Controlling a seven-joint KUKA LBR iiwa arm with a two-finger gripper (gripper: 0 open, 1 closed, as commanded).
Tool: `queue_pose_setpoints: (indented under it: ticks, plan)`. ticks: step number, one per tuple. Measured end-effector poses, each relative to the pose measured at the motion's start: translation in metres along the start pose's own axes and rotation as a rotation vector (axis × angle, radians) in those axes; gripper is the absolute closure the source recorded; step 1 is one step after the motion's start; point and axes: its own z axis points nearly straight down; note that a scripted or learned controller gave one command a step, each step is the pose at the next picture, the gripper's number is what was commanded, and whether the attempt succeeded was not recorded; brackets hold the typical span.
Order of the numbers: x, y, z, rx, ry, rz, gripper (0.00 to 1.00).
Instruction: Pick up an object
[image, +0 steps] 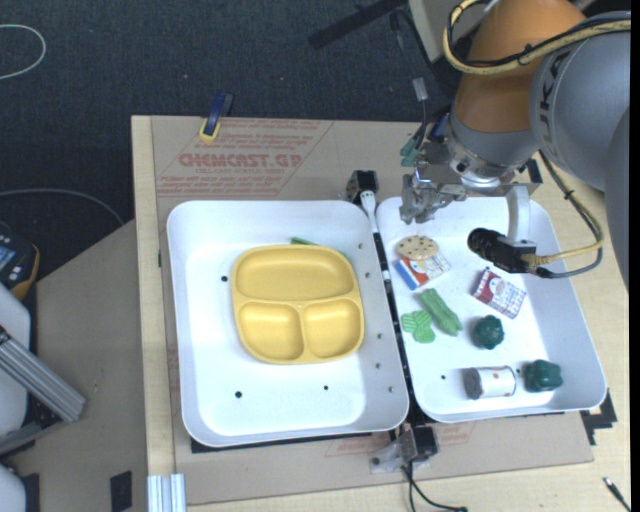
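The gripper (424, 203) hovered over the back of the right bin (570, 330), its narrowly set fingers empty, and the nearest object, a round cookie (416, 247), lay unlifted just below.

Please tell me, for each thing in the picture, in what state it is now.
Hand: low over the right bin's far end, holding nothing visible.
Yellow tray: upright in the left bin.
Cookie: flat.
Red carton: lying down.
White can: on its side.
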Motion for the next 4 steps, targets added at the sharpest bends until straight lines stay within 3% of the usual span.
queue_pose_setpoints:
  ticks: [1,2,3,4]
  plan:
    - [0.051,-0.014,0.015,0.002,-0.002,0.001,1.00]
    - [0.092,-0.007,0.020,-0.004,-0.001,0.001,1.00]
    - [0.080,-0.018,0.005,-0.002,-0.002,0.007,1.00]
    - [0.092,-0.004,0.008,-0.006,-0.003,0.004,1.00]
